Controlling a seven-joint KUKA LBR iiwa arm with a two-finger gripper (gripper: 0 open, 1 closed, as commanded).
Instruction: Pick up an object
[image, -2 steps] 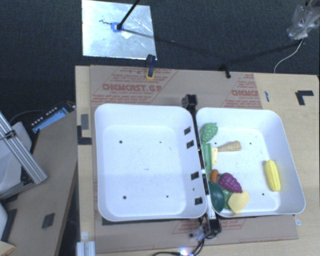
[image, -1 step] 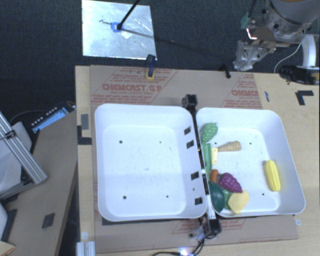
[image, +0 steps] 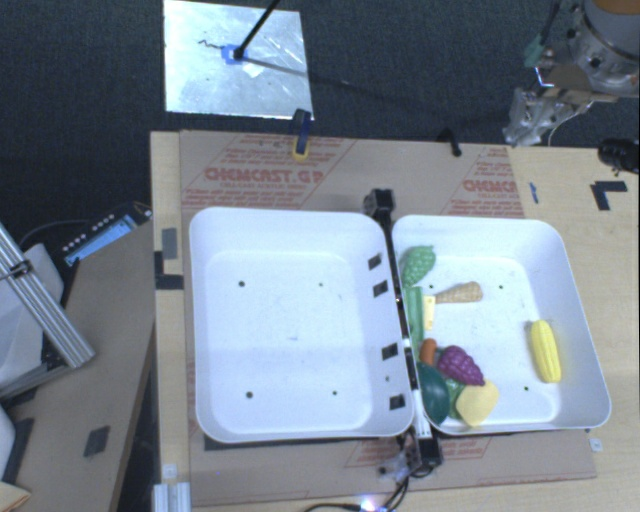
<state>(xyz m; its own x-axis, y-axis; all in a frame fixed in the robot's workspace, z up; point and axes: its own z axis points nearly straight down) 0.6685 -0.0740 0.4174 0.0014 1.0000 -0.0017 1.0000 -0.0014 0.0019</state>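
Note:
The right bin (image: 560, 262) holds several toy foods. A yellow corn cob (image: 545, 350) lies near its right wall. A beige cone-like piece (image: 459, 293) sits mid-bin. Along the left wall lie a green leafy piece (image: 417, 264), a purple grape bunch (image: 461, 365), a small orange piece (image: 429, 350), a dark green piece (image: 434, 393) and a pale yellow piece (image: 478, 403). My gripper (image: 535, 112) hangs at the top right, beyond the bench's far edge and well above the bins, with nothing visible between its fingers.
The left bin (image: 290, 320) sits beside the right one, joined by black clips (image: 388, 320). A shiny metal sheet (image: 238, 58) lies on the floor at the back. A yellow and blue clamp (image: 300, 136) stands at the bench's far edge.

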